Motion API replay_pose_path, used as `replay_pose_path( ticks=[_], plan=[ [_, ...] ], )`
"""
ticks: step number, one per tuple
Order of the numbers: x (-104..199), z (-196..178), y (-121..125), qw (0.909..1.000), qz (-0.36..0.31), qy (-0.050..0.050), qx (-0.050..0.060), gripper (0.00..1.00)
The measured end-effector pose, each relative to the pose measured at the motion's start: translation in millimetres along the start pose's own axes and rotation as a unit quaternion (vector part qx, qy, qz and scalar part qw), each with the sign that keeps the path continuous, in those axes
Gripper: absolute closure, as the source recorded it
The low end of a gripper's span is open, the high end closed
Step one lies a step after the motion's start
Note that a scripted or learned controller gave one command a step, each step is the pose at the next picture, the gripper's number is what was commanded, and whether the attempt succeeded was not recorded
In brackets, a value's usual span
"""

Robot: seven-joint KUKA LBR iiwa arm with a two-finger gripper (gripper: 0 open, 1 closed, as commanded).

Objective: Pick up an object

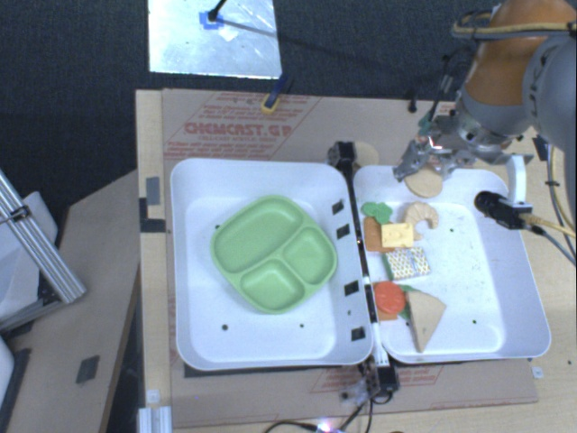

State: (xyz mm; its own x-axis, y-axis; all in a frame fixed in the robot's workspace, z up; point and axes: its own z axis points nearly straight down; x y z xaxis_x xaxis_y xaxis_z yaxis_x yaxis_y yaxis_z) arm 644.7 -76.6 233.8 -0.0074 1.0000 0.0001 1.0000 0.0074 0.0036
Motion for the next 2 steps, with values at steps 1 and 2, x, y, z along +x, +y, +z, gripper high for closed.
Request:
replay_pose_path(
  ticks=[1,2],
  plan=[
    [2,9,-5,1.0,0.001,-0.001,0.001,1.0],
    [-16,4,3,1.0,0.003,-0.001,0.0,1.0]
  ],
)
